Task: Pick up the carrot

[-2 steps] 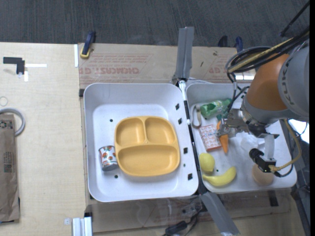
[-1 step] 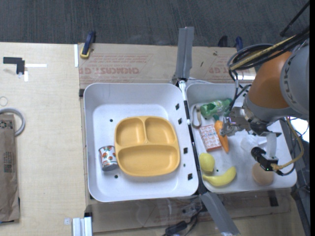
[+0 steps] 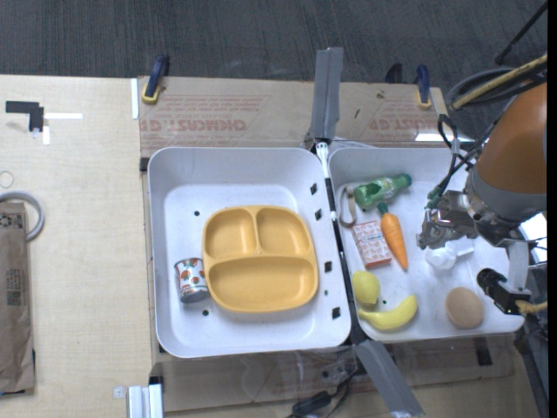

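Observation:
The carrot (image 3: pixel 395 239) is orange with a green top, lying in the right bin (image 3: pixel 409 159) between a small red-and-white box (image 3: pixel 372 243) and the gripper. My gripper (image 3: pixel 438 231) hangs over the right half of that bin, a short way right of the carrot and apart from it. The fingers are hard to make out against the metal parts around them. A crumpled white object (image 3: pixel 444 256) lies just below the gripper.
A green bottle (image 3: pixel 381 191) lies above the carrot. A yellow lemon (image 3: pixel 366 286), a banana (image 3: pixel 390 313) and a brown potato-like ball (image 3: pixel 464 307) sit along the bin's front. The left bin (image 3: pixel 174 259) holds a yellow divided plate (image 3: pixel 259 259) and a small can (image 3: pixel 190 279).

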You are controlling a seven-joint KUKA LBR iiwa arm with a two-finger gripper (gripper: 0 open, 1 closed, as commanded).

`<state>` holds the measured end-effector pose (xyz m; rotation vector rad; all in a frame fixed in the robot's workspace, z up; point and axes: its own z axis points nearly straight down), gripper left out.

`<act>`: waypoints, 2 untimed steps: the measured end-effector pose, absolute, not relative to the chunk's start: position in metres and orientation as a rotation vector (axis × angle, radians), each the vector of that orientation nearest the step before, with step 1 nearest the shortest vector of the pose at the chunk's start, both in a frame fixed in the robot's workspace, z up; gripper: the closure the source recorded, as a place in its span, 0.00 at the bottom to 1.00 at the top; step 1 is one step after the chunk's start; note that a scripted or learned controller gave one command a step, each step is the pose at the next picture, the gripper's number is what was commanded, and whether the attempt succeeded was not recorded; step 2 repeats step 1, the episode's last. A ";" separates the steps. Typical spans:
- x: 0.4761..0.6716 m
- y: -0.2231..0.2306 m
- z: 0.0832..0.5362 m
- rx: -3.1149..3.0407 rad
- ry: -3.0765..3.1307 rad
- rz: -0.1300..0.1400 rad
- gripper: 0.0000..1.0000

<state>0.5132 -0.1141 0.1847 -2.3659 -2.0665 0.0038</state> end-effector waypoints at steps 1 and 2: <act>0.558 -0.079 0.220 -2.276 -2.165 0.003 1.00; 0.558 -0.079 0.220 -2.276 -2.165 0.003 1.00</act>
